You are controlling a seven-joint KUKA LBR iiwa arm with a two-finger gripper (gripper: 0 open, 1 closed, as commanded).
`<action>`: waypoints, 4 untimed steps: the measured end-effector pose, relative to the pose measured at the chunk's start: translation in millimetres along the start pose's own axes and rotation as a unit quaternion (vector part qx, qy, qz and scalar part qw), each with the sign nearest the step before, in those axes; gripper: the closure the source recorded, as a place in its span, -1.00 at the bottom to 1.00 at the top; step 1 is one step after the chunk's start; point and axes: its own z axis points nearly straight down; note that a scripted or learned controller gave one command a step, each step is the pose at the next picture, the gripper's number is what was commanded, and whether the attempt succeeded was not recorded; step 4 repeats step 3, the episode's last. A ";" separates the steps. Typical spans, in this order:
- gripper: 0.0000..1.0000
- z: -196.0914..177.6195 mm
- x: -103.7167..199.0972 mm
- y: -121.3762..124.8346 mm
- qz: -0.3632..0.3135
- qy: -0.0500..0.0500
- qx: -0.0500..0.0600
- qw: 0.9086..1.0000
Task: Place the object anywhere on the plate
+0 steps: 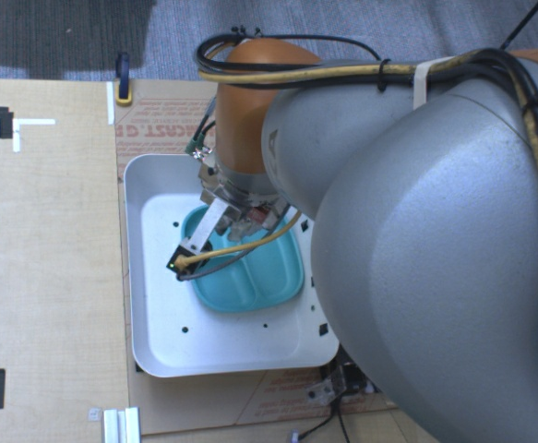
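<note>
A teal plate (255,280) with shallow compartments lies in the middle of the white bin (158,321). The arm's wrist, with its orange band, hangs directly over the plate's far edge. My gripper (250,218) sits low over that edge, mostly hidden under the wrist. Something small and reddish shows right at the gripper, but I cannot tell what it is or whether it is held. The plate's near and right parts show bare teal surface.
The bin's white floor shows along the left and front of the plate. A pale wooden bench top (38,247) lies to the left, with a yellow-handled clamp (123,79) at the back. The big grey arm covers the right side.
</note>
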 end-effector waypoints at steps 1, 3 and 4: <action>1.00 -24.3 2.4 52.8 -0.031 0.002 -0.002 1.000; -1.00 -60.0 -57.5 27.3 -0.157 0.001 -0.001 0.988; -1.00 -60.0 -57.5 27.3 -0.157 0.001 -0.001 0.988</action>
